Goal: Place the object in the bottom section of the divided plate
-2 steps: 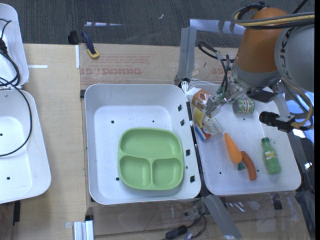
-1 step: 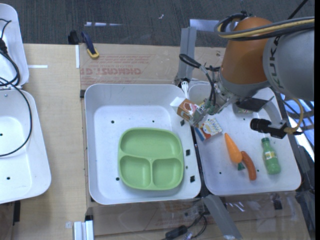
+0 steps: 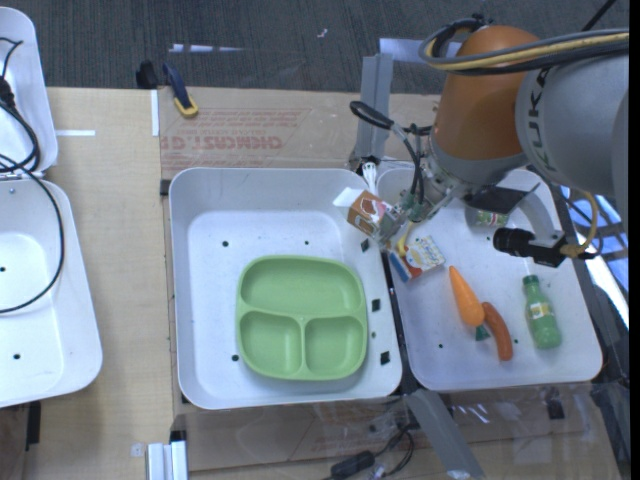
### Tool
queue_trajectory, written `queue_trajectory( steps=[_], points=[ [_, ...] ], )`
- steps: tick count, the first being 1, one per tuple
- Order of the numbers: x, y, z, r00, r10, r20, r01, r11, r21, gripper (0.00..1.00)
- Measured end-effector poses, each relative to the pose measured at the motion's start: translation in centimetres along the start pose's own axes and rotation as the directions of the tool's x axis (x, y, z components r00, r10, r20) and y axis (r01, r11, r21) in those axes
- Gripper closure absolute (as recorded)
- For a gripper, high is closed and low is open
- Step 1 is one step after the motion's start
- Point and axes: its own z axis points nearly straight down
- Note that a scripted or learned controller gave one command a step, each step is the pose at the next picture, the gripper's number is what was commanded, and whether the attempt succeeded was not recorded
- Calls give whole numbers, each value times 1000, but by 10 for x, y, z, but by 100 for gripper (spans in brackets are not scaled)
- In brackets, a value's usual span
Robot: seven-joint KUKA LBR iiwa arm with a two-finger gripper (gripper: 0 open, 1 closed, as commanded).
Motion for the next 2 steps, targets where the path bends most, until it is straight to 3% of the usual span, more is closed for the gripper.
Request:
queue_trajectory(
  steps=[1, 2],
  points=[
    [17, -13, -52, 1000, -3, 1, 3, 1000, -1, 100],
    [70, 10, 0, 1000, -26, -1, 26, 1000, 2, 100]
  ],
)
